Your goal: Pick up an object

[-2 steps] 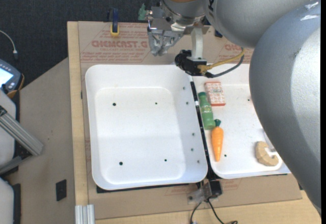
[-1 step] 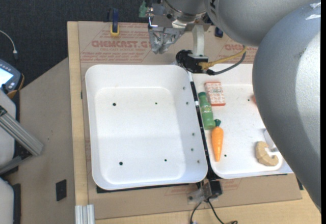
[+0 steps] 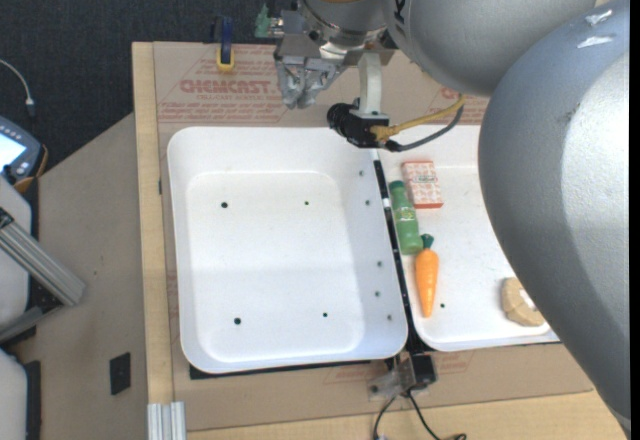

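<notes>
Worktop (image 3: 250, 88): brown board w/ red print, dark carpet behind; 2 white bins side by side, left bin (image 3: 190, 228) and right bin (image 3: 470, 328). Right bin holds 4 items: 1 green bottle (image 3: 405, 218) along its left wall, 1 carrot (image 3: 427, 278) just below it, 1 red-white packet (image 3: 422, 183), 1 tan piece (image 3: 520, 303) near arm. Claw (image 3: 298, 88) hangs above worktop behind left bin, grasping nothing visible; finger state can't be told.

arm (image 3: 520, 78): reaching in from right | tool (image 3: 300, 88): pointing down, nothing held
</notes>
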Robot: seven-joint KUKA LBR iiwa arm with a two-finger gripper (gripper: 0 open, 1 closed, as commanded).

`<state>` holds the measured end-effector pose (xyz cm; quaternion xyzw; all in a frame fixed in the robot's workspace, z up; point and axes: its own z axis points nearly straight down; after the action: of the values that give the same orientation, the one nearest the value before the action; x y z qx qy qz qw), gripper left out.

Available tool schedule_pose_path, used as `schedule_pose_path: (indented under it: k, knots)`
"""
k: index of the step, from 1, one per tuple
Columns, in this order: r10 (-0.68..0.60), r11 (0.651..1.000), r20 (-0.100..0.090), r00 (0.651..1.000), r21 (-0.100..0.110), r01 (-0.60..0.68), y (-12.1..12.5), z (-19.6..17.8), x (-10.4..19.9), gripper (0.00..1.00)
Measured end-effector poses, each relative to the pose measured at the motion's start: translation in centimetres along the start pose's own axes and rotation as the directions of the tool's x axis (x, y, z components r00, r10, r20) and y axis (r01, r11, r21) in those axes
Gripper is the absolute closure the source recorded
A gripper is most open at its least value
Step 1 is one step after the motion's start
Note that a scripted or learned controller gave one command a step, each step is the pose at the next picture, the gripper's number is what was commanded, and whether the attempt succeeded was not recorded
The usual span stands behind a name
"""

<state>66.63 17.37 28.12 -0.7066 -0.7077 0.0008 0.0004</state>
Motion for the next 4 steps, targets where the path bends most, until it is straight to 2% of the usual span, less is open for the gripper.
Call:
schedule_pose_path:
  k: [1, 2, 4]
  knots:
    - [-0.002, 1.000, -0.001, 1.000, -0.005, 0.002, 0.0, -1.1, 3.8, 1.00]
    - [-0.002, 1.000, -0.005, 1.000, -0.015, 0.002, 0.1, -12.8, 5.2, 1.00]
    - [-0.001, 1.000, 0.000, 1.000, -0.006, 0.001, 0.0, -17.1, 5.1, 1.00]
